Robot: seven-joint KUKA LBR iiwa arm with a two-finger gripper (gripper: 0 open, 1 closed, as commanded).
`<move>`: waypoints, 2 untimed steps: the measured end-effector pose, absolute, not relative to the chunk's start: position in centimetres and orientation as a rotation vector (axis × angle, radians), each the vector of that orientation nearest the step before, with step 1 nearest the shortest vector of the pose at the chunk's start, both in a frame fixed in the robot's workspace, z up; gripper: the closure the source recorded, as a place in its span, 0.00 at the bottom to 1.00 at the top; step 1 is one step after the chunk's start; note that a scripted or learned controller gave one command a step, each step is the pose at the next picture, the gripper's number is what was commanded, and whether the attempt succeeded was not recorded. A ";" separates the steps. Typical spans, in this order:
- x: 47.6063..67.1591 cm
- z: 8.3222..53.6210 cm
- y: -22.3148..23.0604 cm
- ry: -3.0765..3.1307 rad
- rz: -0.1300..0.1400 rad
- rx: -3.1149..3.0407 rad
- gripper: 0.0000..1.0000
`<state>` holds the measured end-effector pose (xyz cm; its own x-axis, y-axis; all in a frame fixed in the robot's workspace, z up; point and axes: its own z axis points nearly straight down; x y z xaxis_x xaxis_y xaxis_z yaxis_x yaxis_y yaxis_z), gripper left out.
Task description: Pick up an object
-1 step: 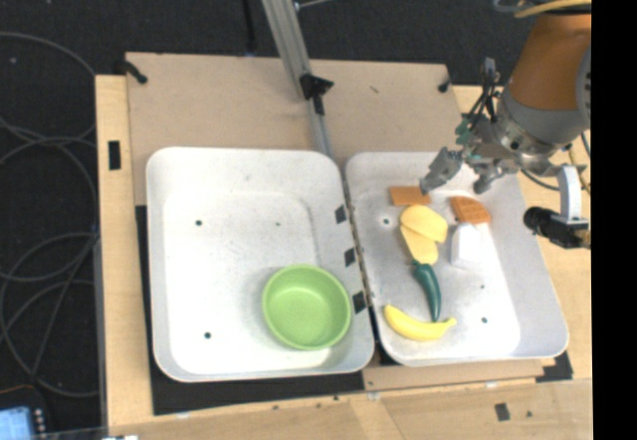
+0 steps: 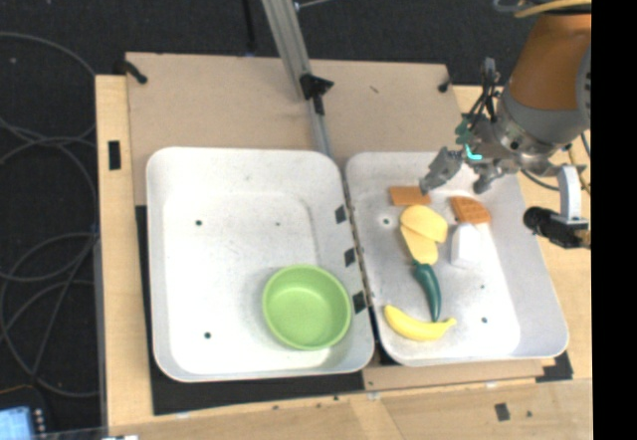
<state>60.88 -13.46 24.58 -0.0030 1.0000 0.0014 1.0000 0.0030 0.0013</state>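
nearest the desk's front edge a banana (image 2: 419, 326) lies in the right bin (image 2: 532, 304), while the jaws of the gripper (image 2: 460, 172) hang released and empty over that bin's far edge, so the approach step calls for lowering onto one item.

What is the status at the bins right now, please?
Tool open, holding nothing, over right bin's far edge. Nearest item: orange piece just below. Yellow piece, banana untouched. Path clear.
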 end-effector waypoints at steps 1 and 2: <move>60.6 18.3 -13.9 -2.219 0.008 -2.221 0.00; 60.2 13.4 -13.2 -2.217 0.007 -2.223 0.00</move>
